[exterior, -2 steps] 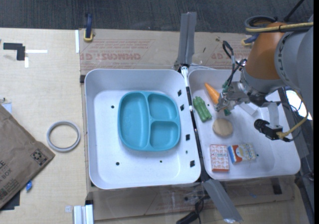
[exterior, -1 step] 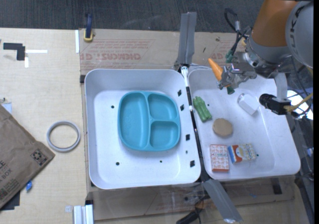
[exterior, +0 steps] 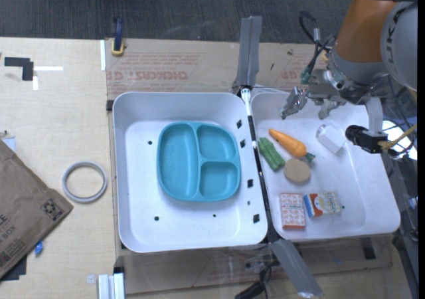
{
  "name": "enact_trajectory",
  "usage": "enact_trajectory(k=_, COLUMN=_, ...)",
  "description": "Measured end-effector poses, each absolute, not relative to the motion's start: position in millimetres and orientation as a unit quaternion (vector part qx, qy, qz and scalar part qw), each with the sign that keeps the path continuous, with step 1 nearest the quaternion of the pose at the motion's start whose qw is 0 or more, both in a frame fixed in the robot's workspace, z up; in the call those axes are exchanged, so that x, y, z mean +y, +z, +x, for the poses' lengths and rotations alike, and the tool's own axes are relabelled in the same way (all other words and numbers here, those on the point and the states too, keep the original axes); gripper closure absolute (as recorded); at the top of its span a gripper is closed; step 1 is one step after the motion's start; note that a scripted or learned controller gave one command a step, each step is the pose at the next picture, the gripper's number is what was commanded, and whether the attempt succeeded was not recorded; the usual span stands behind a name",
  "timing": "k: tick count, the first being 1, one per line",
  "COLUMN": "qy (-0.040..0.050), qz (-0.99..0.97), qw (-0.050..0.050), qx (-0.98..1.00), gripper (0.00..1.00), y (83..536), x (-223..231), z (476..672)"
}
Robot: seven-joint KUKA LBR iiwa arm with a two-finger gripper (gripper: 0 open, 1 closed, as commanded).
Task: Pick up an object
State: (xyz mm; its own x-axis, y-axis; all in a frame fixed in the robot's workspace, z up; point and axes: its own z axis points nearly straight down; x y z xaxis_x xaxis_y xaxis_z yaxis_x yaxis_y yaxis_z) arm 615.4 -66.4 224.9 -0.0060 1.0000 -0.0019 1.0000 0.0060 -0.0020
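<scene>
Brown carton (exterior: 26,208): lower left corner of the bench, tilted; black print reads "BOX" near its lower edge, with a small square code mark on the flap.
Tape ring (exterior: 84,181): grey, flat on the pale benchtop (exterior: 53,118), just right of the carton, left of the bins.
Cardboard sheet (exterior: 179,68): behind both bins; red lettering printed upside down, too faint to read with certainty.
Left bin (exterior: 133,224): shallow, white; holds a teal divided plate (exterior: 198,161) with three compartments, lying flat near centre.
Right bin (exterior: 372,218): white, touching the left bin along a grey divider.
Green vegetable (exterior: 271,155): left side of the right bin, beside the carrot (exterior: 287,143).
Tan round piece (exterior: 297,171): just below the carrot.
Small cartons: one with a red pattern (exterior: 292,210), one red and white (exterior: 322,204), side by side near the front wall; print unreadable.
White cup-like object (exterior: 330,138): right of the carrot.
Floor: dark grey carpet beyond the bench.
Gripper (exterior: 309,106): over the right bin's back edge, fingers spread apart, nothing between them, clear of every object.
</scene>
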Motion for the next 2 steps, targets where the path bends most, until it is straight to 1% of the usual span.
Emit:
enact_trajectory(k=1, qy=0.0013, qz=-0.671, qw=0.000, qx=-0.742, gripper=0.00, y=168.4, x=-104.1, z=614.6)
enact_trajectory(k=2, qy=0.0011, qz=-0.671, qw=0.000, qx=-0.742, gripper=0.00, y=168.7, x=-104.0, z=614.8)
